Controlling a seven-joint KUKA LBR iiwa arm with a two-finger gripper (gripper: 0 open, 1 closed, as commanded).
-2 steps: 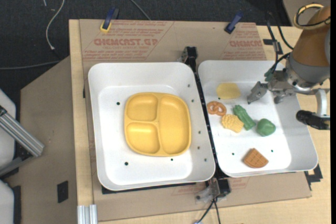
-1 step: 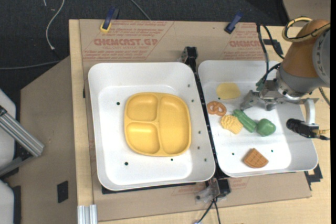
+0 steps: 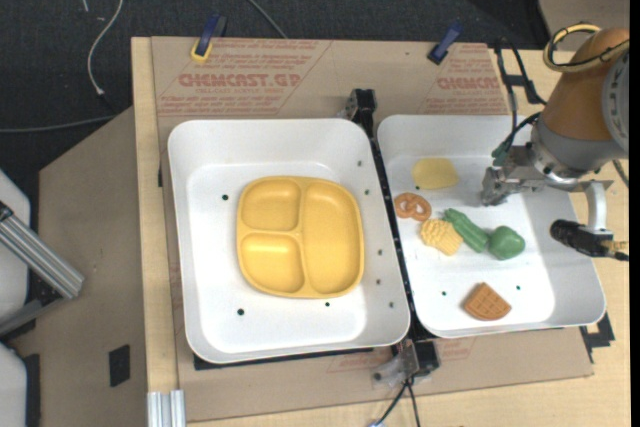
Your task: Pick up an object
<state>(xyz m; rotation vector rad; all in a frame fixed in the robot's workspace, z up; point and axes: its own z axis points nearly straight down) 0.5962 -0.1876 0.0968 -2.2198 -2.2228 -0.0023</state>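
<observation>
The right bin (image 3: 560, 310) holds several toy foods: a pale yellow slice (image 3: 435, 174), a pretzel (image 3: 411, 207), a yellow corn piece (image 3: 440, 236), a green vegetable (image 3: 487, 234) and a brown waffle piece (image 3: 486, 302). My gripper (image 3: 497, 183) hangs low over the upper part of this bin, right of the yellow slice and above the green vegetable. Nothing shows between its fingers.
The left bin (image 3: 190, 215) carries a yellow divided plate (image 3: 300, 237). The arm's orange band (image 3: 588, 95) and grey wrist fill the right bin's upper right corner. Blue clamps (image 3: 208, 37) (image 3: 446, 43) hold the cardboard at the back. Cables lie on the dark floor.
</observation>
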